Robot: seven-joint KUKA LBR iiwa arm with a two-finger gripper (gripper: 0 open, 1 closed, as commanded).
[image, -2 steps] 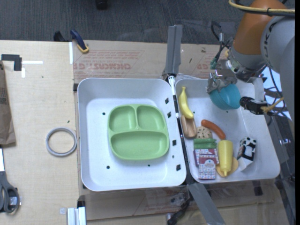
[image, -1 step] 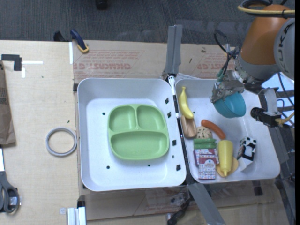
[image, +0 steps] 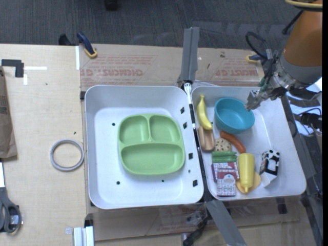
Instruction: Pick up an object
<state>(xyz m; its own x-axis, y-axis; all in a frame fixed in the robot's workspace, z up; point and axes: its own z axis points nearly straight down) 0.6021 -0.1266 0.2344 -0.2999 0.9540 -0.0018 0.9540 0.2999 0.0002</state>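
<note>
Hovering at the upper right edge of the right bin (image: 287, 137), the gripper (image: 252, 104) is seen just beside the rim of the blue bowl (image: 233, 114); whether it is released or clenched cannot be told, and nothing is seen held by it.

No object is lifted yet, so the step in hand is judged to be the approach. All candidate objects are lying in the right bin. A clean descent should be chosen, with the tool centred over one item, because the objects are packed closely and a neighbour could be pushed.

The bowl is round, smooth and probably hard plastic; its thin rim could be pinched. The banana (image: 204, 114) is curved and glossy. The yellow bottle (image: 246, 171) is cylindrical and may roll. The green tray (image: 151, 144) in the left bin (image: 97, 152) is flat, with three compartments.
</note>
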